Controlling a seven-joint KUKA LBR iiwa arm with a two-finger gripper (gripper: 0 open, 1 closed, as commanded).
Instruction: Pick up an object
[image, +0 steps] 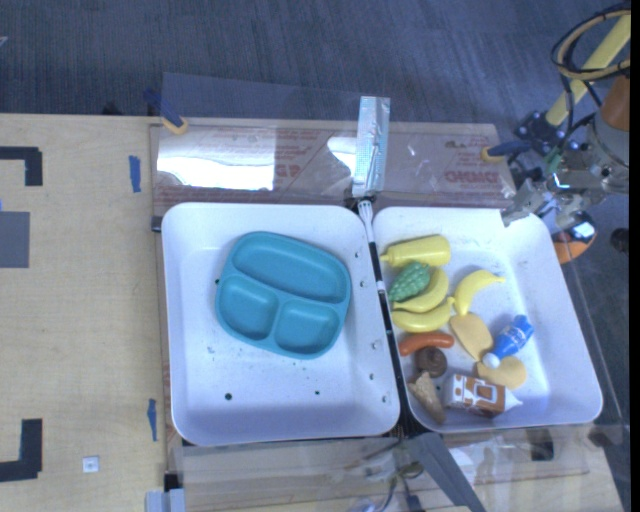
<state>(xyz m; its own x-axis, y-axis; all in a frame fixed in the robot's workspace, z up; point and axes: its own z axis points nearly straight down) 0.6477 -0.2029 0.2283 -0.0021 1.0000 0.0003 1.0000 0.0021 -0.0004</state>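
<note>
In left bin (190, 380): blue tray (283, 294); right bin (570, 370): toy food (440, 300).

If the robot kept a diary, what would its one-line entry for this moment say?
gripper: above right bin's far corner, holding nothing | toy food: untouched in right bin | blue tray: in left bin

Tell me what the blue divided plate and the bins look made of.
Blue divided plate: likely moulded plastic, matte, with an even colour and soft rounded compartment edges. Left bin and right bin: probably white plastic, slightly glossy, with rounded corners and faint glare.
</note>
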